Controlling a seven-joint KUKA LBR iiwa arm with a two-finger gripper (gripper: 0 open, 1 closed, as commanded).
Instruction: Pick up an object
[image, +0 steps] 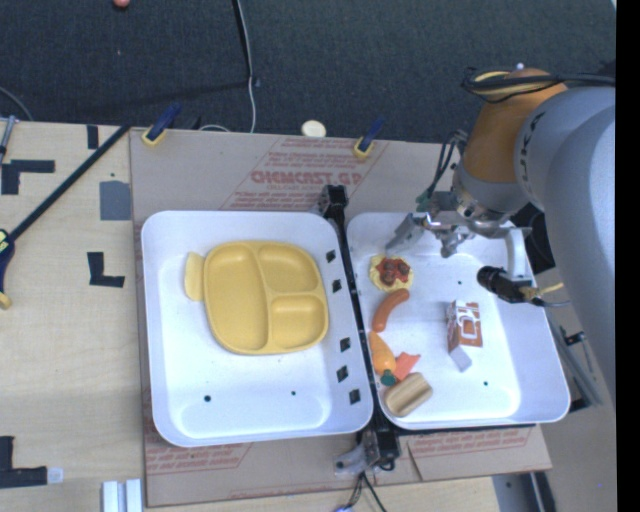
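A grey KUKA arm with an orange wrist band hangs its two-finger gripper over the far edge of the right-hand shallow white bin, fingers spread apart with nothing between them. The likely targets lie just beside and below it, clustered against the bin's left wall for easy reach: a small round toy pizza, an orange toy sausage, an orange carrot-like piece and a tan bread roll. A red-and-white packet sits apart. The yellow compartment plate occupies the left-hand white bin.
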